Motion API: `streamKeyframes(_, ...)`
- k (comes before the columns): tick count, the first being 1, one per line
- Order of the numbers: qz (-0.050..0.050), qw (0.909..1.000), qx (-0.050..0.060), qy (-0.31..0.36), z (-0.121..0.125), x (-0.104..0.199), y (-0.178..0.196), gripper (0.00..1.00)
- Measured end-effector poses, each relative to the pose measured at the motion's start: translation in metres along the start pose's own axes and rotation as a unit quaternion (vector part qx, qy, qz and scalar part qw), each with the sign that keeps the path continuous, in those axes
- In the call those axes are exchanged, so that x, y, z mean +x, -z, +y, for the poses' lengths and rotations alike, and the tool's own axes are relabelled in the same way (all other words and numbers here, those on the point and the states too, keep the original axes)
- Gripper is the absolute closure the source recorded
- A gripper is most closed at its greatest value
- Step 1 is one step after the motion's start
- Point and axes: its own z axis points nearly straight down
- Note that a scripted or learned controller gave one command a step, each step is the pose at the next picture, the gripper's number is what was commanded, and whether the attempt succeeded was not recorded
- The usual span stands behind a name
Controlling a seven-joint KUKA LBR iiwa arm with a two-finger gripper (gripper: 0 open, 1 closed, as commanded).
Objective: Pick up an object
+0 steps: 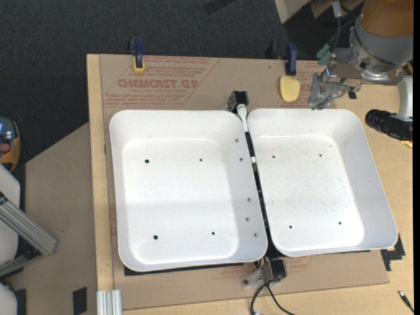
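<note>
I'm seeing my gripper [319, 99] hanging over the bench just past the right bin's [367, 176] far rim, beside a yellow object [289, 88]; can't tell how its jaws are sitting.

Bins [190, 120] abreast (board [105, 84] beneath)

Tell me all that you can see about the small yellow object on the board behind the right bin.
The yellow object is small, pale yellow and rounded, with a matte, soft look like foam or sponge, though the material is not certain. It lies on the brown board, just outside the far rim of the right bin, below a blue clamp. It touches only the board, as far as can be seen. The gripper is to its right, apart from it.
</note>
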Motion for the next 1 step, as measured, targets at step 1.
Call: streamKeyframes(1, 0.001, 1.0, 0.002, 0.002, 0.0419, 0.0322, -0.0798, 1.0)
